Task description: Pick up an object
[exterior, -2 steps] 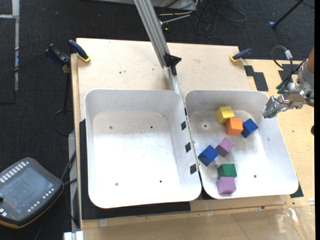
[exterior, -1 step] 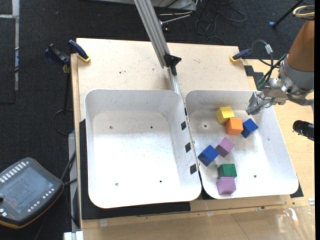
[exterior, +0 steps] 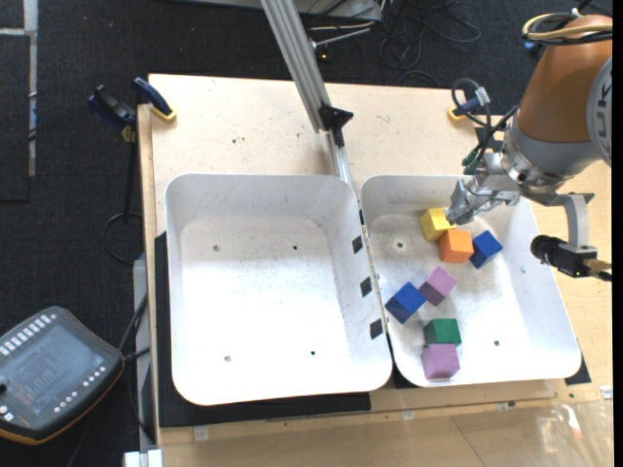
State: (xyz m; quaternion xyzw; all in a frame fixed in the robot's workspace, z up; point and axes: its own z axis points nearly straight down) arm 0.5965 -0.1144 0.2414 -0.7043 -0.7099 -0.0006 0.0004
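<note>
In the camera view, the gripper (exterior: 465,207) is seen lowered into the right-hand bin (exterior: 545,290), reached in from the right by the grey arm with its orange band (exterior: 565,86). Whether anything is pinched, or how the gripper is set, cannot be told from this slanted view, because the tip is small and dark against the blocks.

Directly beneath and just left of the tip lies a yellow block (exterior: 434,224), apparently touching or nearly touching it; this is judged to be the object aimed at, since the tool is centred over its upper right corner. Just below the tip an orange block (exterior: 456,245) is placed, touching the yellow one, and beside that, to the right, a blue block (exterior: 485,247). This crowding is judged a risk: a descent here could nudge a neighbour rather than close on one piece.

Further below the tip, well apart from it, a lilac block (exterior: 440,284), a second blue block (exterior: 405,302), a green block (exterior: 443,332) and a purple block (exterior: 440,361) are scattered loosely.

Far to the left of the tip, the left-hand bin (exterior: 195,261) is set against the right one, presumably as the drop place.
</note>
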